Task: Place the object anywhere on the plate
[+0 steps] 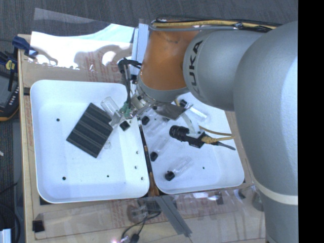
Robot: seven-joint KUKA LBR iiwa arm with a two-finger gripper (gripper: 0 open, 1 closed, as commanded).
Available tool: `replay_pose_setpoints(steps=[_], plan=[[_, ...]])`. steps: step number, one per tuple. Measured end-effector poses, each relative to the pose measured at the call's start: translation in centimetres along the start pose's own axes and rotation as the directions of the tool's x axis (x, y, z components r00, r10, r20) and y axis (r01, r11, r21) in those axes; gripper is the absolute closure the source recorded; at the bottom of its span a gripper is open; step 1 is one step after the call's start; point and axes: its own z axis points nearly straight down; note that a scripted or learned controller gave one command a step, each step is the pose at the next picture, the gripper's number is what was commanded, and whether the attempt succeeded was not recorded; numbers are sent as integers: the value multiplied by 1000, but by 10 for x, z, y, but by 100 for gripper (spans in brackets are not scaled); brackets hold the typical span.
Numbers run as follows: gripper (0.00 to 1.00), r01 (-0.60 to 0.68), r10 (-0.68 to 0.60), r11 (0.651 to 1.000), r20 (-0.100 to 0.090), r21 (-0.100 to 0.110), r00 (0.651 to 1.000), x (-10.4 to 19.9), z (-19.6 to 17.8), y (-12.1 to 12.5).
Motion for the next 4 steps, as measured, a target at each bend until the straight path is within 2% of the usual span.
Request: replay_pose_setpoints(steps=[1, 2, 3, 4], plan=[[100, -296, 296, 955, 1, -6, 955, 31, -153, -9], [100, -445, 445, 896, 2, 4, 896, 52, -7, 52], [100, -463, 463, 886, 1, 0, 886, 99, 18, 154], [0, -463, 463, 886, 1, -1, 886, 99, 17, 154]])
